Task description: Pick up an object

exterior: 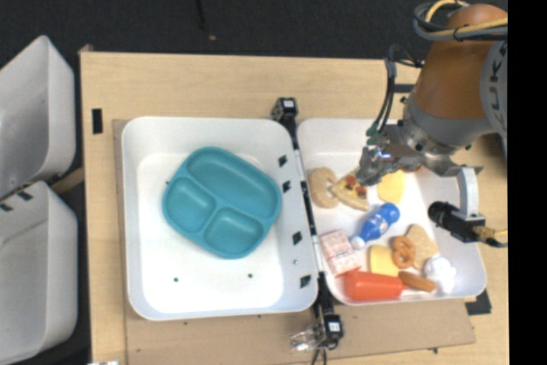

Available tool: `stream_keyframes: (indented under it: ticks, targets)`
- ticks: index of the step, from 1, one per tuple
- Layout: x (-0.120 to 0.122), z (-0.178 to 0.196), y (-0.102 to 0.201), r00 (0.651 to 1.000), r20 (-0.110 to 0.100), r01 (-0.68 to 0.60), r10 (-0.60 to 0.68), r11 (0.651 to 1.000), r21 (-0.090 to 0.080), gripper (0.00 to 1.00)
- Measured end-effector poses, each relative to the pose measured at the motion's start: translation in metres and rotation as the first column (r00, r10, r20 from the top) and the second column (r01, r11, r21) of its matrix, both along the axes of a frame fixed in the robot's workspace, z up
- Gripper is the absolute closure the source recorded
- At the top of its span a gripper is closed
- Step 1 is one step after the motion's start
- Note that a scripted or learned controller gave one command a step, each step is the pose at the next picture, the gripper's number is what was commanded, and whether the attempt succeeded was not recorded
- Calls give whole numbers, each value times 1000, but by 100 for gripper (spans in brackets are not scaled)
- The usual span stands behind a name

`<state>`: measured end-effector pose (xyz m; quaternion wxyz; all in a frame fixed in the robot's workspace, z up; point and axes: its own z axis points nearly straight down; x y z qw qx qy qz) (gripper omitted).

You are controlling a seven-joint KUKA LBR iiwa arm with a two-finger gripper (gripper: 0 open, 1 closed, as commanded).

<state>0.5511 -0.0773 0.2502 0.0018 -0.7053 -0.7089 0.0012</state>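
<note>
The gripper (373, 169) reaches down into the right bin (342, 132), its tips just above a pizza slice toy (352, 192); whether the tips are spread or pressed together cannot be told, and nothing shows between them. Just beside it lie a yellow cheese wedge (391, 185) and a tan cookie (322, 186). Nearer the front sit a blue bottle (378, 222), a pretzel (402, 250) and an orange carrot (372, 286). The left bin (137, 286) holds a teal divided plate (222, 202).
</note>
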Motion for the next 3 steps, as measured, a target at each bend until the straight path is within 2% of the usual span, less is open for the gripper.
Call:
stream_keyframes:
  ticks: [1,2,3]
  targets:
    - [-13,-10,4,1000,0,6,-6,1000,-2,100]
    - [-13,-21,12,1000,1,4,-4,1000,-2,100]
    - [-3,-6,10,1000,3,2,-2,1000,-2,100]
